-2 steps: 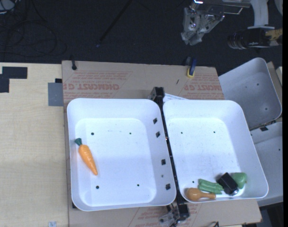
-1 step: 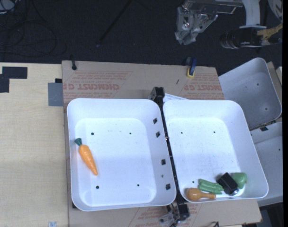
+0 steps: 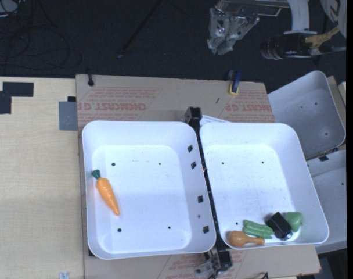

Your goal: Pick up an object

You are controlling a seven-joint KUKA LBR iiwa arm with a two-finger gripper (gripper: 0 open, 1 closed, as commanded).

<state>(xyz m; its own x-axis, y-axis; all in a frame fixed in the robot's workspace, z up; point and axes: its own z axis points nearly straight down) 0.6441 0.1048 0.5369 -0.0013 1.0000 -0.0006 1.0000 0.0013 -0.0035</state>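
An orange toy carrot (image 3: 107,195) with a green top lies near the left wall of the left bin (image 3: 139,133). In the right bin (image 3: 252,133), at its front right corner, several items cluster: a tan pear-shaped piece (image 3: 244,239), a green pod (image 3: 258,229), a black block (image 3: 278,225) and a green rounded piece (image 3: 294,218). My gripper (image 3: 224,40) hangs high at the top of the view, well above and behind both bins, with nothing seen between its fingers. Its fingers point down and look close together.
Both bins rest on a brown cardboard sheet (image 3: 165,100) on the wooden bench. A black divider clip row (image 3: 198,173) runs between the bins. A grey metal plate (image 3: 307,106) sits to the right. Cables lie on the dark floor behind.
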